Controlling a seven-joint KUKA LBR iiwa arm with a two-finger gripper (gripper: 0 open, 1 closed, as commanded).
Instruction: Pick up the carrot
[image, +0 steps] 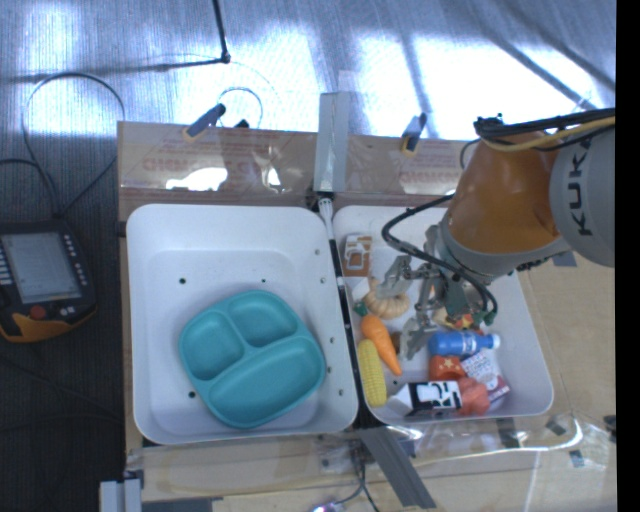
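Observation:
The carrot (381, 342), short and orange, lies in the right bin (530, 385) near its left wall, pointing toward the front. A yellow corn cob (372, 371) touches it on the left. My gripper (407, 312) hangs just right of and above the carrot, over a beige pastry-like item (386, 298). Its metal fingers (428, 305) stand apart, open, with nothing held between them. The orange band of the arm (505, 205) covers the bin's back right part.
A blue bottle with a white cap (461, 343), a red packet (482, 388) and a black-and-white box (436, 396) crowd the right bin's front. A small brown box (357, 251) sits at its back left. The left bin (160, 250) holds a teal divided plate (253, 356).

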